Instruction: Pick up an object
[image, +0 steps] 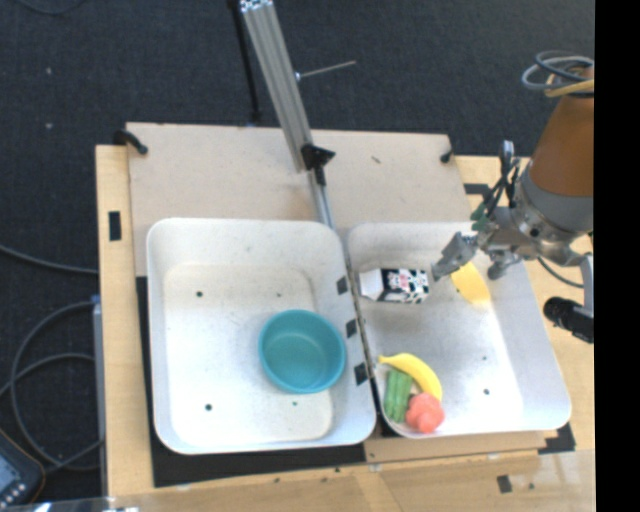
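Note:
My gripper (469, 268) hangs over the upper middle of the right bin (520, 395), below the grey wrist and orange band (563, 140). Its two grey fingers (450, 260) stand spread apart. A small yellow object (473, 286) lies on the bin floor just under the gap between the tips, and neither finger presses on it. A white carton with black spots (396, 285) lies on its side just left of the left finger. At the bin's front left corner are a banana (416, 370), a green piece (397, 393) and a red piece (426, 412).
A teal bowl (301, 350) sits in the left bin (190, 300). A slanted metal pole (288, 100) runs down to the divider between the bins. A black part (566, 317) juts over the right bin's right rim.

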